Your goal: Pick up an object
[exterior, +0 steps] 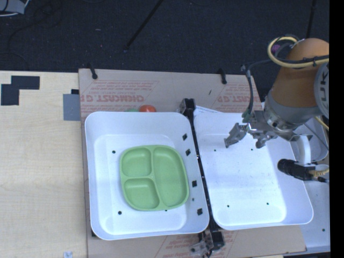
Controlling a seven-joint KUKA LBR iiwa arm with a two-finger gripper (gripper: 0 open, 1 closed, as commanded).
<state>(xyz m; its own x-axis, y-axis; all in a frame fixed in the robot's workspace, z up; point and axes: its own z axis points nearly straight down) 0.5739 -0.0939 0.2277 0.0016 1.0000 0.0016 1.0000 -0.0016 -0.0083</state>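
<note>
Claw [248,135]: grey metal, two fingers spread apart with nothing between them, hanging over the far part of the right shallow white plastic bin [293,211]. The only object to pick, a pale green three-compartment plastic tray [154,177], lies flat in the middle of the left shallow white plastic bin [102,219], well apart from the claw, beyond the black divider [196,160] where the bins meet. Likely hazard: the tray is wide, smooth and low, with a thin rounded rim, so fingers closing on it may slip off or find no edge to pinch; closing where it hangs now would catch nothing.
</note>
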